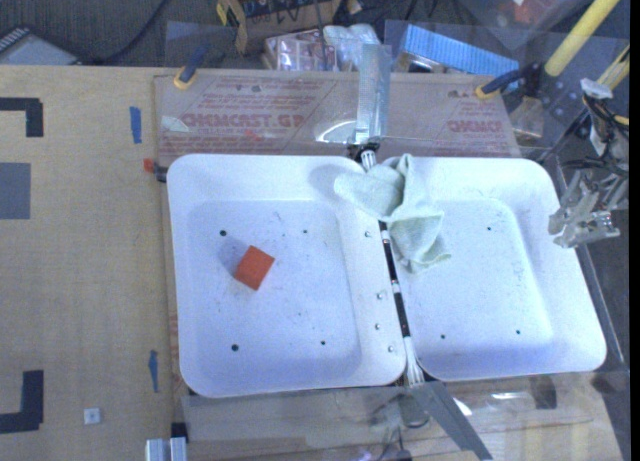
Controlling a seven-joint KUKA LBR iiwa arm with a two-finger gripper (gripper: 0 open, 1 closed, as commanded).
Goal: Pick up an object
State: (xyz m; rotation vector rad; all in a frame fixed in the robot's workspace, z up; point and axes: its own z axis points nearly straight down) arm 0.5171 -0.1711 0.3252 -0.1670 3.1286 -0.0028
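A small orange-red block lies in the left white bin, left of that bin's middle. A pale green cloth is draped over the ridge where the two bins meet, most of it in the right bin. My gripper hangs at the far right, just outside the right bin's right rim, well away from both the block and the cloth. Nothing shows in its grasp.
A clear plastic sheet and a metal post stand behind the bins. Cardboard, cables and a blue box clutter the area beyond. A wooden benchtop with black marks stretches to the left.
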